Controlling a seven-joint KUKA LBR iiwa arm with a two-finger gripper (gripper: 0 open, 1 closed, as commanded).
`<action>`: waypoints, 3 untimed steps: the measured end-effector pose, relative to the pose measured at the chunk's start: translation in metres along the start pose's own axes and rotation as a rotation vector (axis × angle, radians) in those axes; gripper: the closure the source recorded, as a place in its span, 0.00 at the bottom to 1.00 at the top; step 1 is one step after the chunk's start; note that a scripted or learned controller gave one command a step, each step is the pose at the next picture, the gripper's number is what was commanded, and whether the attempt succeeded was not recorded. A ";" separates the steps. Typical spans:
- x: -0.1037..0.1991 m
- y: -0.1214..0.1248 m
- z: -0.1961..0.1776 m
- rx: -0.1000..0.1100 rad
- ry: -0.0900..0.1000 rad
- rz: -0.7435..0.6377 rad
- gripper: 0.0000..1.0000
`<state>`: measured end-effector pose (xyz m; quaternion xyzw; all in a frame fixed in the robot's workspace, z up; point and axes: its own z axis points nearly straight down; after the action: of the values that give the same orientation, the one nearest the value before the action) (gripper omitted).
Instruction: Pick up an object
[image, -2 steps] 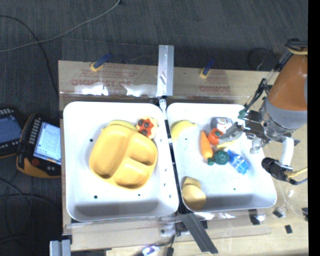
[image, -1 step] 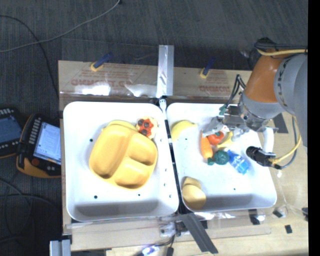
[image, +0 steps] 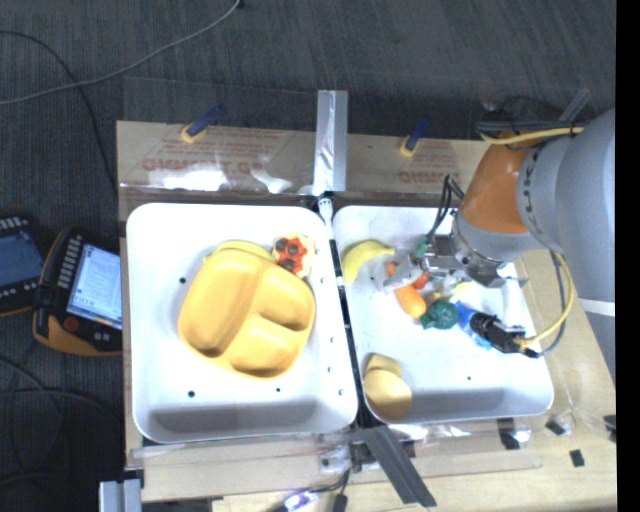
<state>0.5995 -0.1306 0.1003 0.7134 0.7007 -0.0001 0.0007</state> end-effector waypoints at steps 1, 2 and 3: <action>0.000 0.000 0.000 0.000 0.000 0.000 0.00; 0.000 0.000 -0.005 0.008 0.000 -0.005 1.00; 0.079 0.035 -0.079 0.010 0.000 -0.182 1.00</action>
<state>0.6361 -0.0517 0.1792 0.6468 0.7626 -0.0035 -0.0029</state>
